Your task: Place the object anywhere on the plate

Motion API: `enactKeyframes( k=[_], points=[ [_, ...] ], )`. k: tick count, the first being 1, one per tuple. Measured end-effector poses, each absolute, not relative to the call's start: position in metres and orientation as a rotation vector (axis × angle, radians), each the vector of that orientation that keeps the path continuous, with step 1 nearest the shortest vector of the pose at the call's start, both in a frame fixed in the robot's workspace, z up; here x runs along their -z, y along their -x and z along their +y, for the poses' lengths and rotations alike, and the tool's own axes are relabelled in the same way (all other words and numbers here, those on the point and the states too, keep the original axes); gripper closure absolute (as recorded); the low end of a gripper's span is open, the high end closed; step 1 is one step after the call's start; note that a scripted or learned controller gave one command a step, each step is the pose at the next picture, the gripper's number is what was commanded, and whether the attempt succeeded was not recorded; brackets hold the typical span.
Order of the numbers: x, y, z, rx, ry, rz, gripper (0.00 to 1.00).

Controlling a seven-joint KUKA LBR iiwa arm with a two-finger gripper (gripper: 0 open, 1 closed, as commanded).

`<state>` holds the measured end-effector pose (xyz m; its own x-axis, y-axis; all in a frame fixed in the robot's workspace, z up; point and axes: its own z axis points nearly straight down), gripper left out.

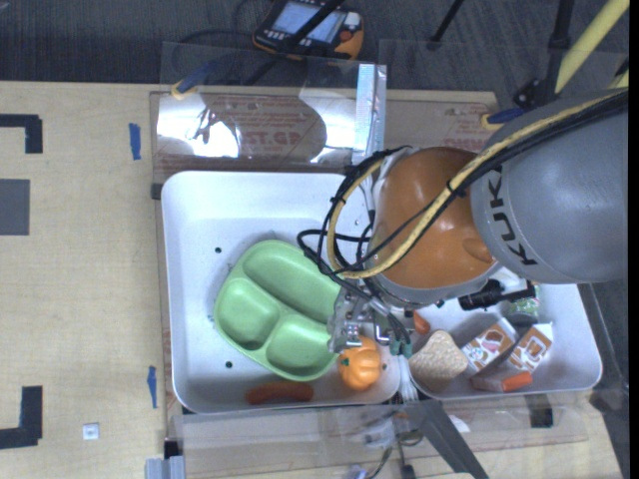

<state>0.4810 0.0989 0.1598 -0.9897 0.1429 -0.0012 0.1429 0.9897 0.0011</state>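
A green divided plate (277,309) lies tilted in the left bin (195,267). My gripper (356,339) hangs at the plate's right edge, directly above a small orange pumpkin-like toy (361,367) that rests near the bin's front right corner. The fingers' spread is hidden under the wrist and cables. A red sausage-shaped toy (280,394) lies along the bin's front wall, below the plate.
The right bin (584,367) holds a speckled bread slice (439,359), two small printed cartons (509,349) and a small carrot piece (517,380). The arm's orange band (429,223) and cables cover the divide between the bins. A clear panel (265,128) stands behind.
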Motion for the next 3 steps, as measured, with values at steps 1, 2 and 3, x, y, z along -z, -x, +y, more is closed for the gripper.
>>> enactKeyframes(
  k=[1, 2, 3],
  points=[
    [-0.210, -0.480, 0.182, -0.004, -0.627, 3.074, 1.00],
    [-0.190, -0.558, 0.141, -0.003, -0.412, 3.109, 1.00],
    [-0.148, -0.497, 0.103, -0.001, -0.196, 3.135, 1.00]
  ],
)
